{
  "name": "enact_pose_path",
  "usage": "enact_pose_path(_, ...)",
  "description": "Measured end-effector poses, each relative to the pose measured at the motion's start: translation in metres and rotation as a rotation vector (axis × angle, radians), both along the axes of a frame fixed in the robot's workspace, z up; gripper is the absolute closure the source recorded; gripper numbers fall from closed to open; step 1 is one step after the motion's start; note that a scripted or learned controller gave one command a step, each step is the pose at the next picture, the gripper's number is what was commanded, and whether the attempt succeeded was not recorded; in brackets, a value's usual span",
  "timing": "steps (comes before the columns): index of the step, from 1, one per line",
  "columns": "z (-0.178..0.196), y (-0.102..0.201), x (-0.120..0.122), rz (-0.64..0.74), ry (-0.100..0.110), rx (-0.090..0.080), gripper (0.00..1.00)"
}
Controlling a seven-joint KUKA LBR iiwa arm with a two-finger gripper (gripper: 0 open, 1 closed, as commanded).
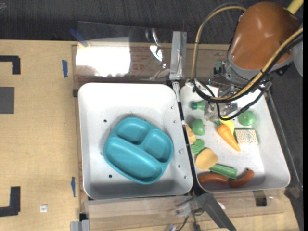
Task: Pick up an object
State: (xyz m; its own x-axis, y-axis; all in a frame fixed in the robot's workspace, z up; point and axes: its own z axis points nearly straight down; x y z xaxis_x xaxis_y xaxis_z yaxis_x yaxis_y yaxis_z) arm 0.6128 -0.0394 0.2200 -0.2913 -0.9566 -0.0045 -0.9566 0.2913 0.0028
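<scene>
The right bin (276, 165) holds several toy foods. An orange carrot (229, 135) with a yellow top lies near its middle, a green ball (247, 119) to its right and a pale speckled block (246, 137) beside it. A small green piece (197, 105) and a green pepper (197, 127) lie at the left wall. A yellow piece (206, 159), a green cucumber (223, 170) and a brown sausage (225, 179) lie toward the front. My gripper (219, 111) hangs low in the bin, just above the carrot's top end, tangled in cables.
The left bin (91, 105) holds a teal divided plate (138, 149). A metal divider (183, 129) separates the bins. The orange wrist housing (262, 30) and yellow cables hang over the right bin's back. A clear panel stands behind the bins.
</scene>
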Motion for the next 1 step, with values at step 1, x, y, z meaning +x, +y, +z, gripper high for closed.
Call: enact_pose_path(1,0.0775,-0.0541,-0.0032,0.391,-0.015,-0.006,1.00)
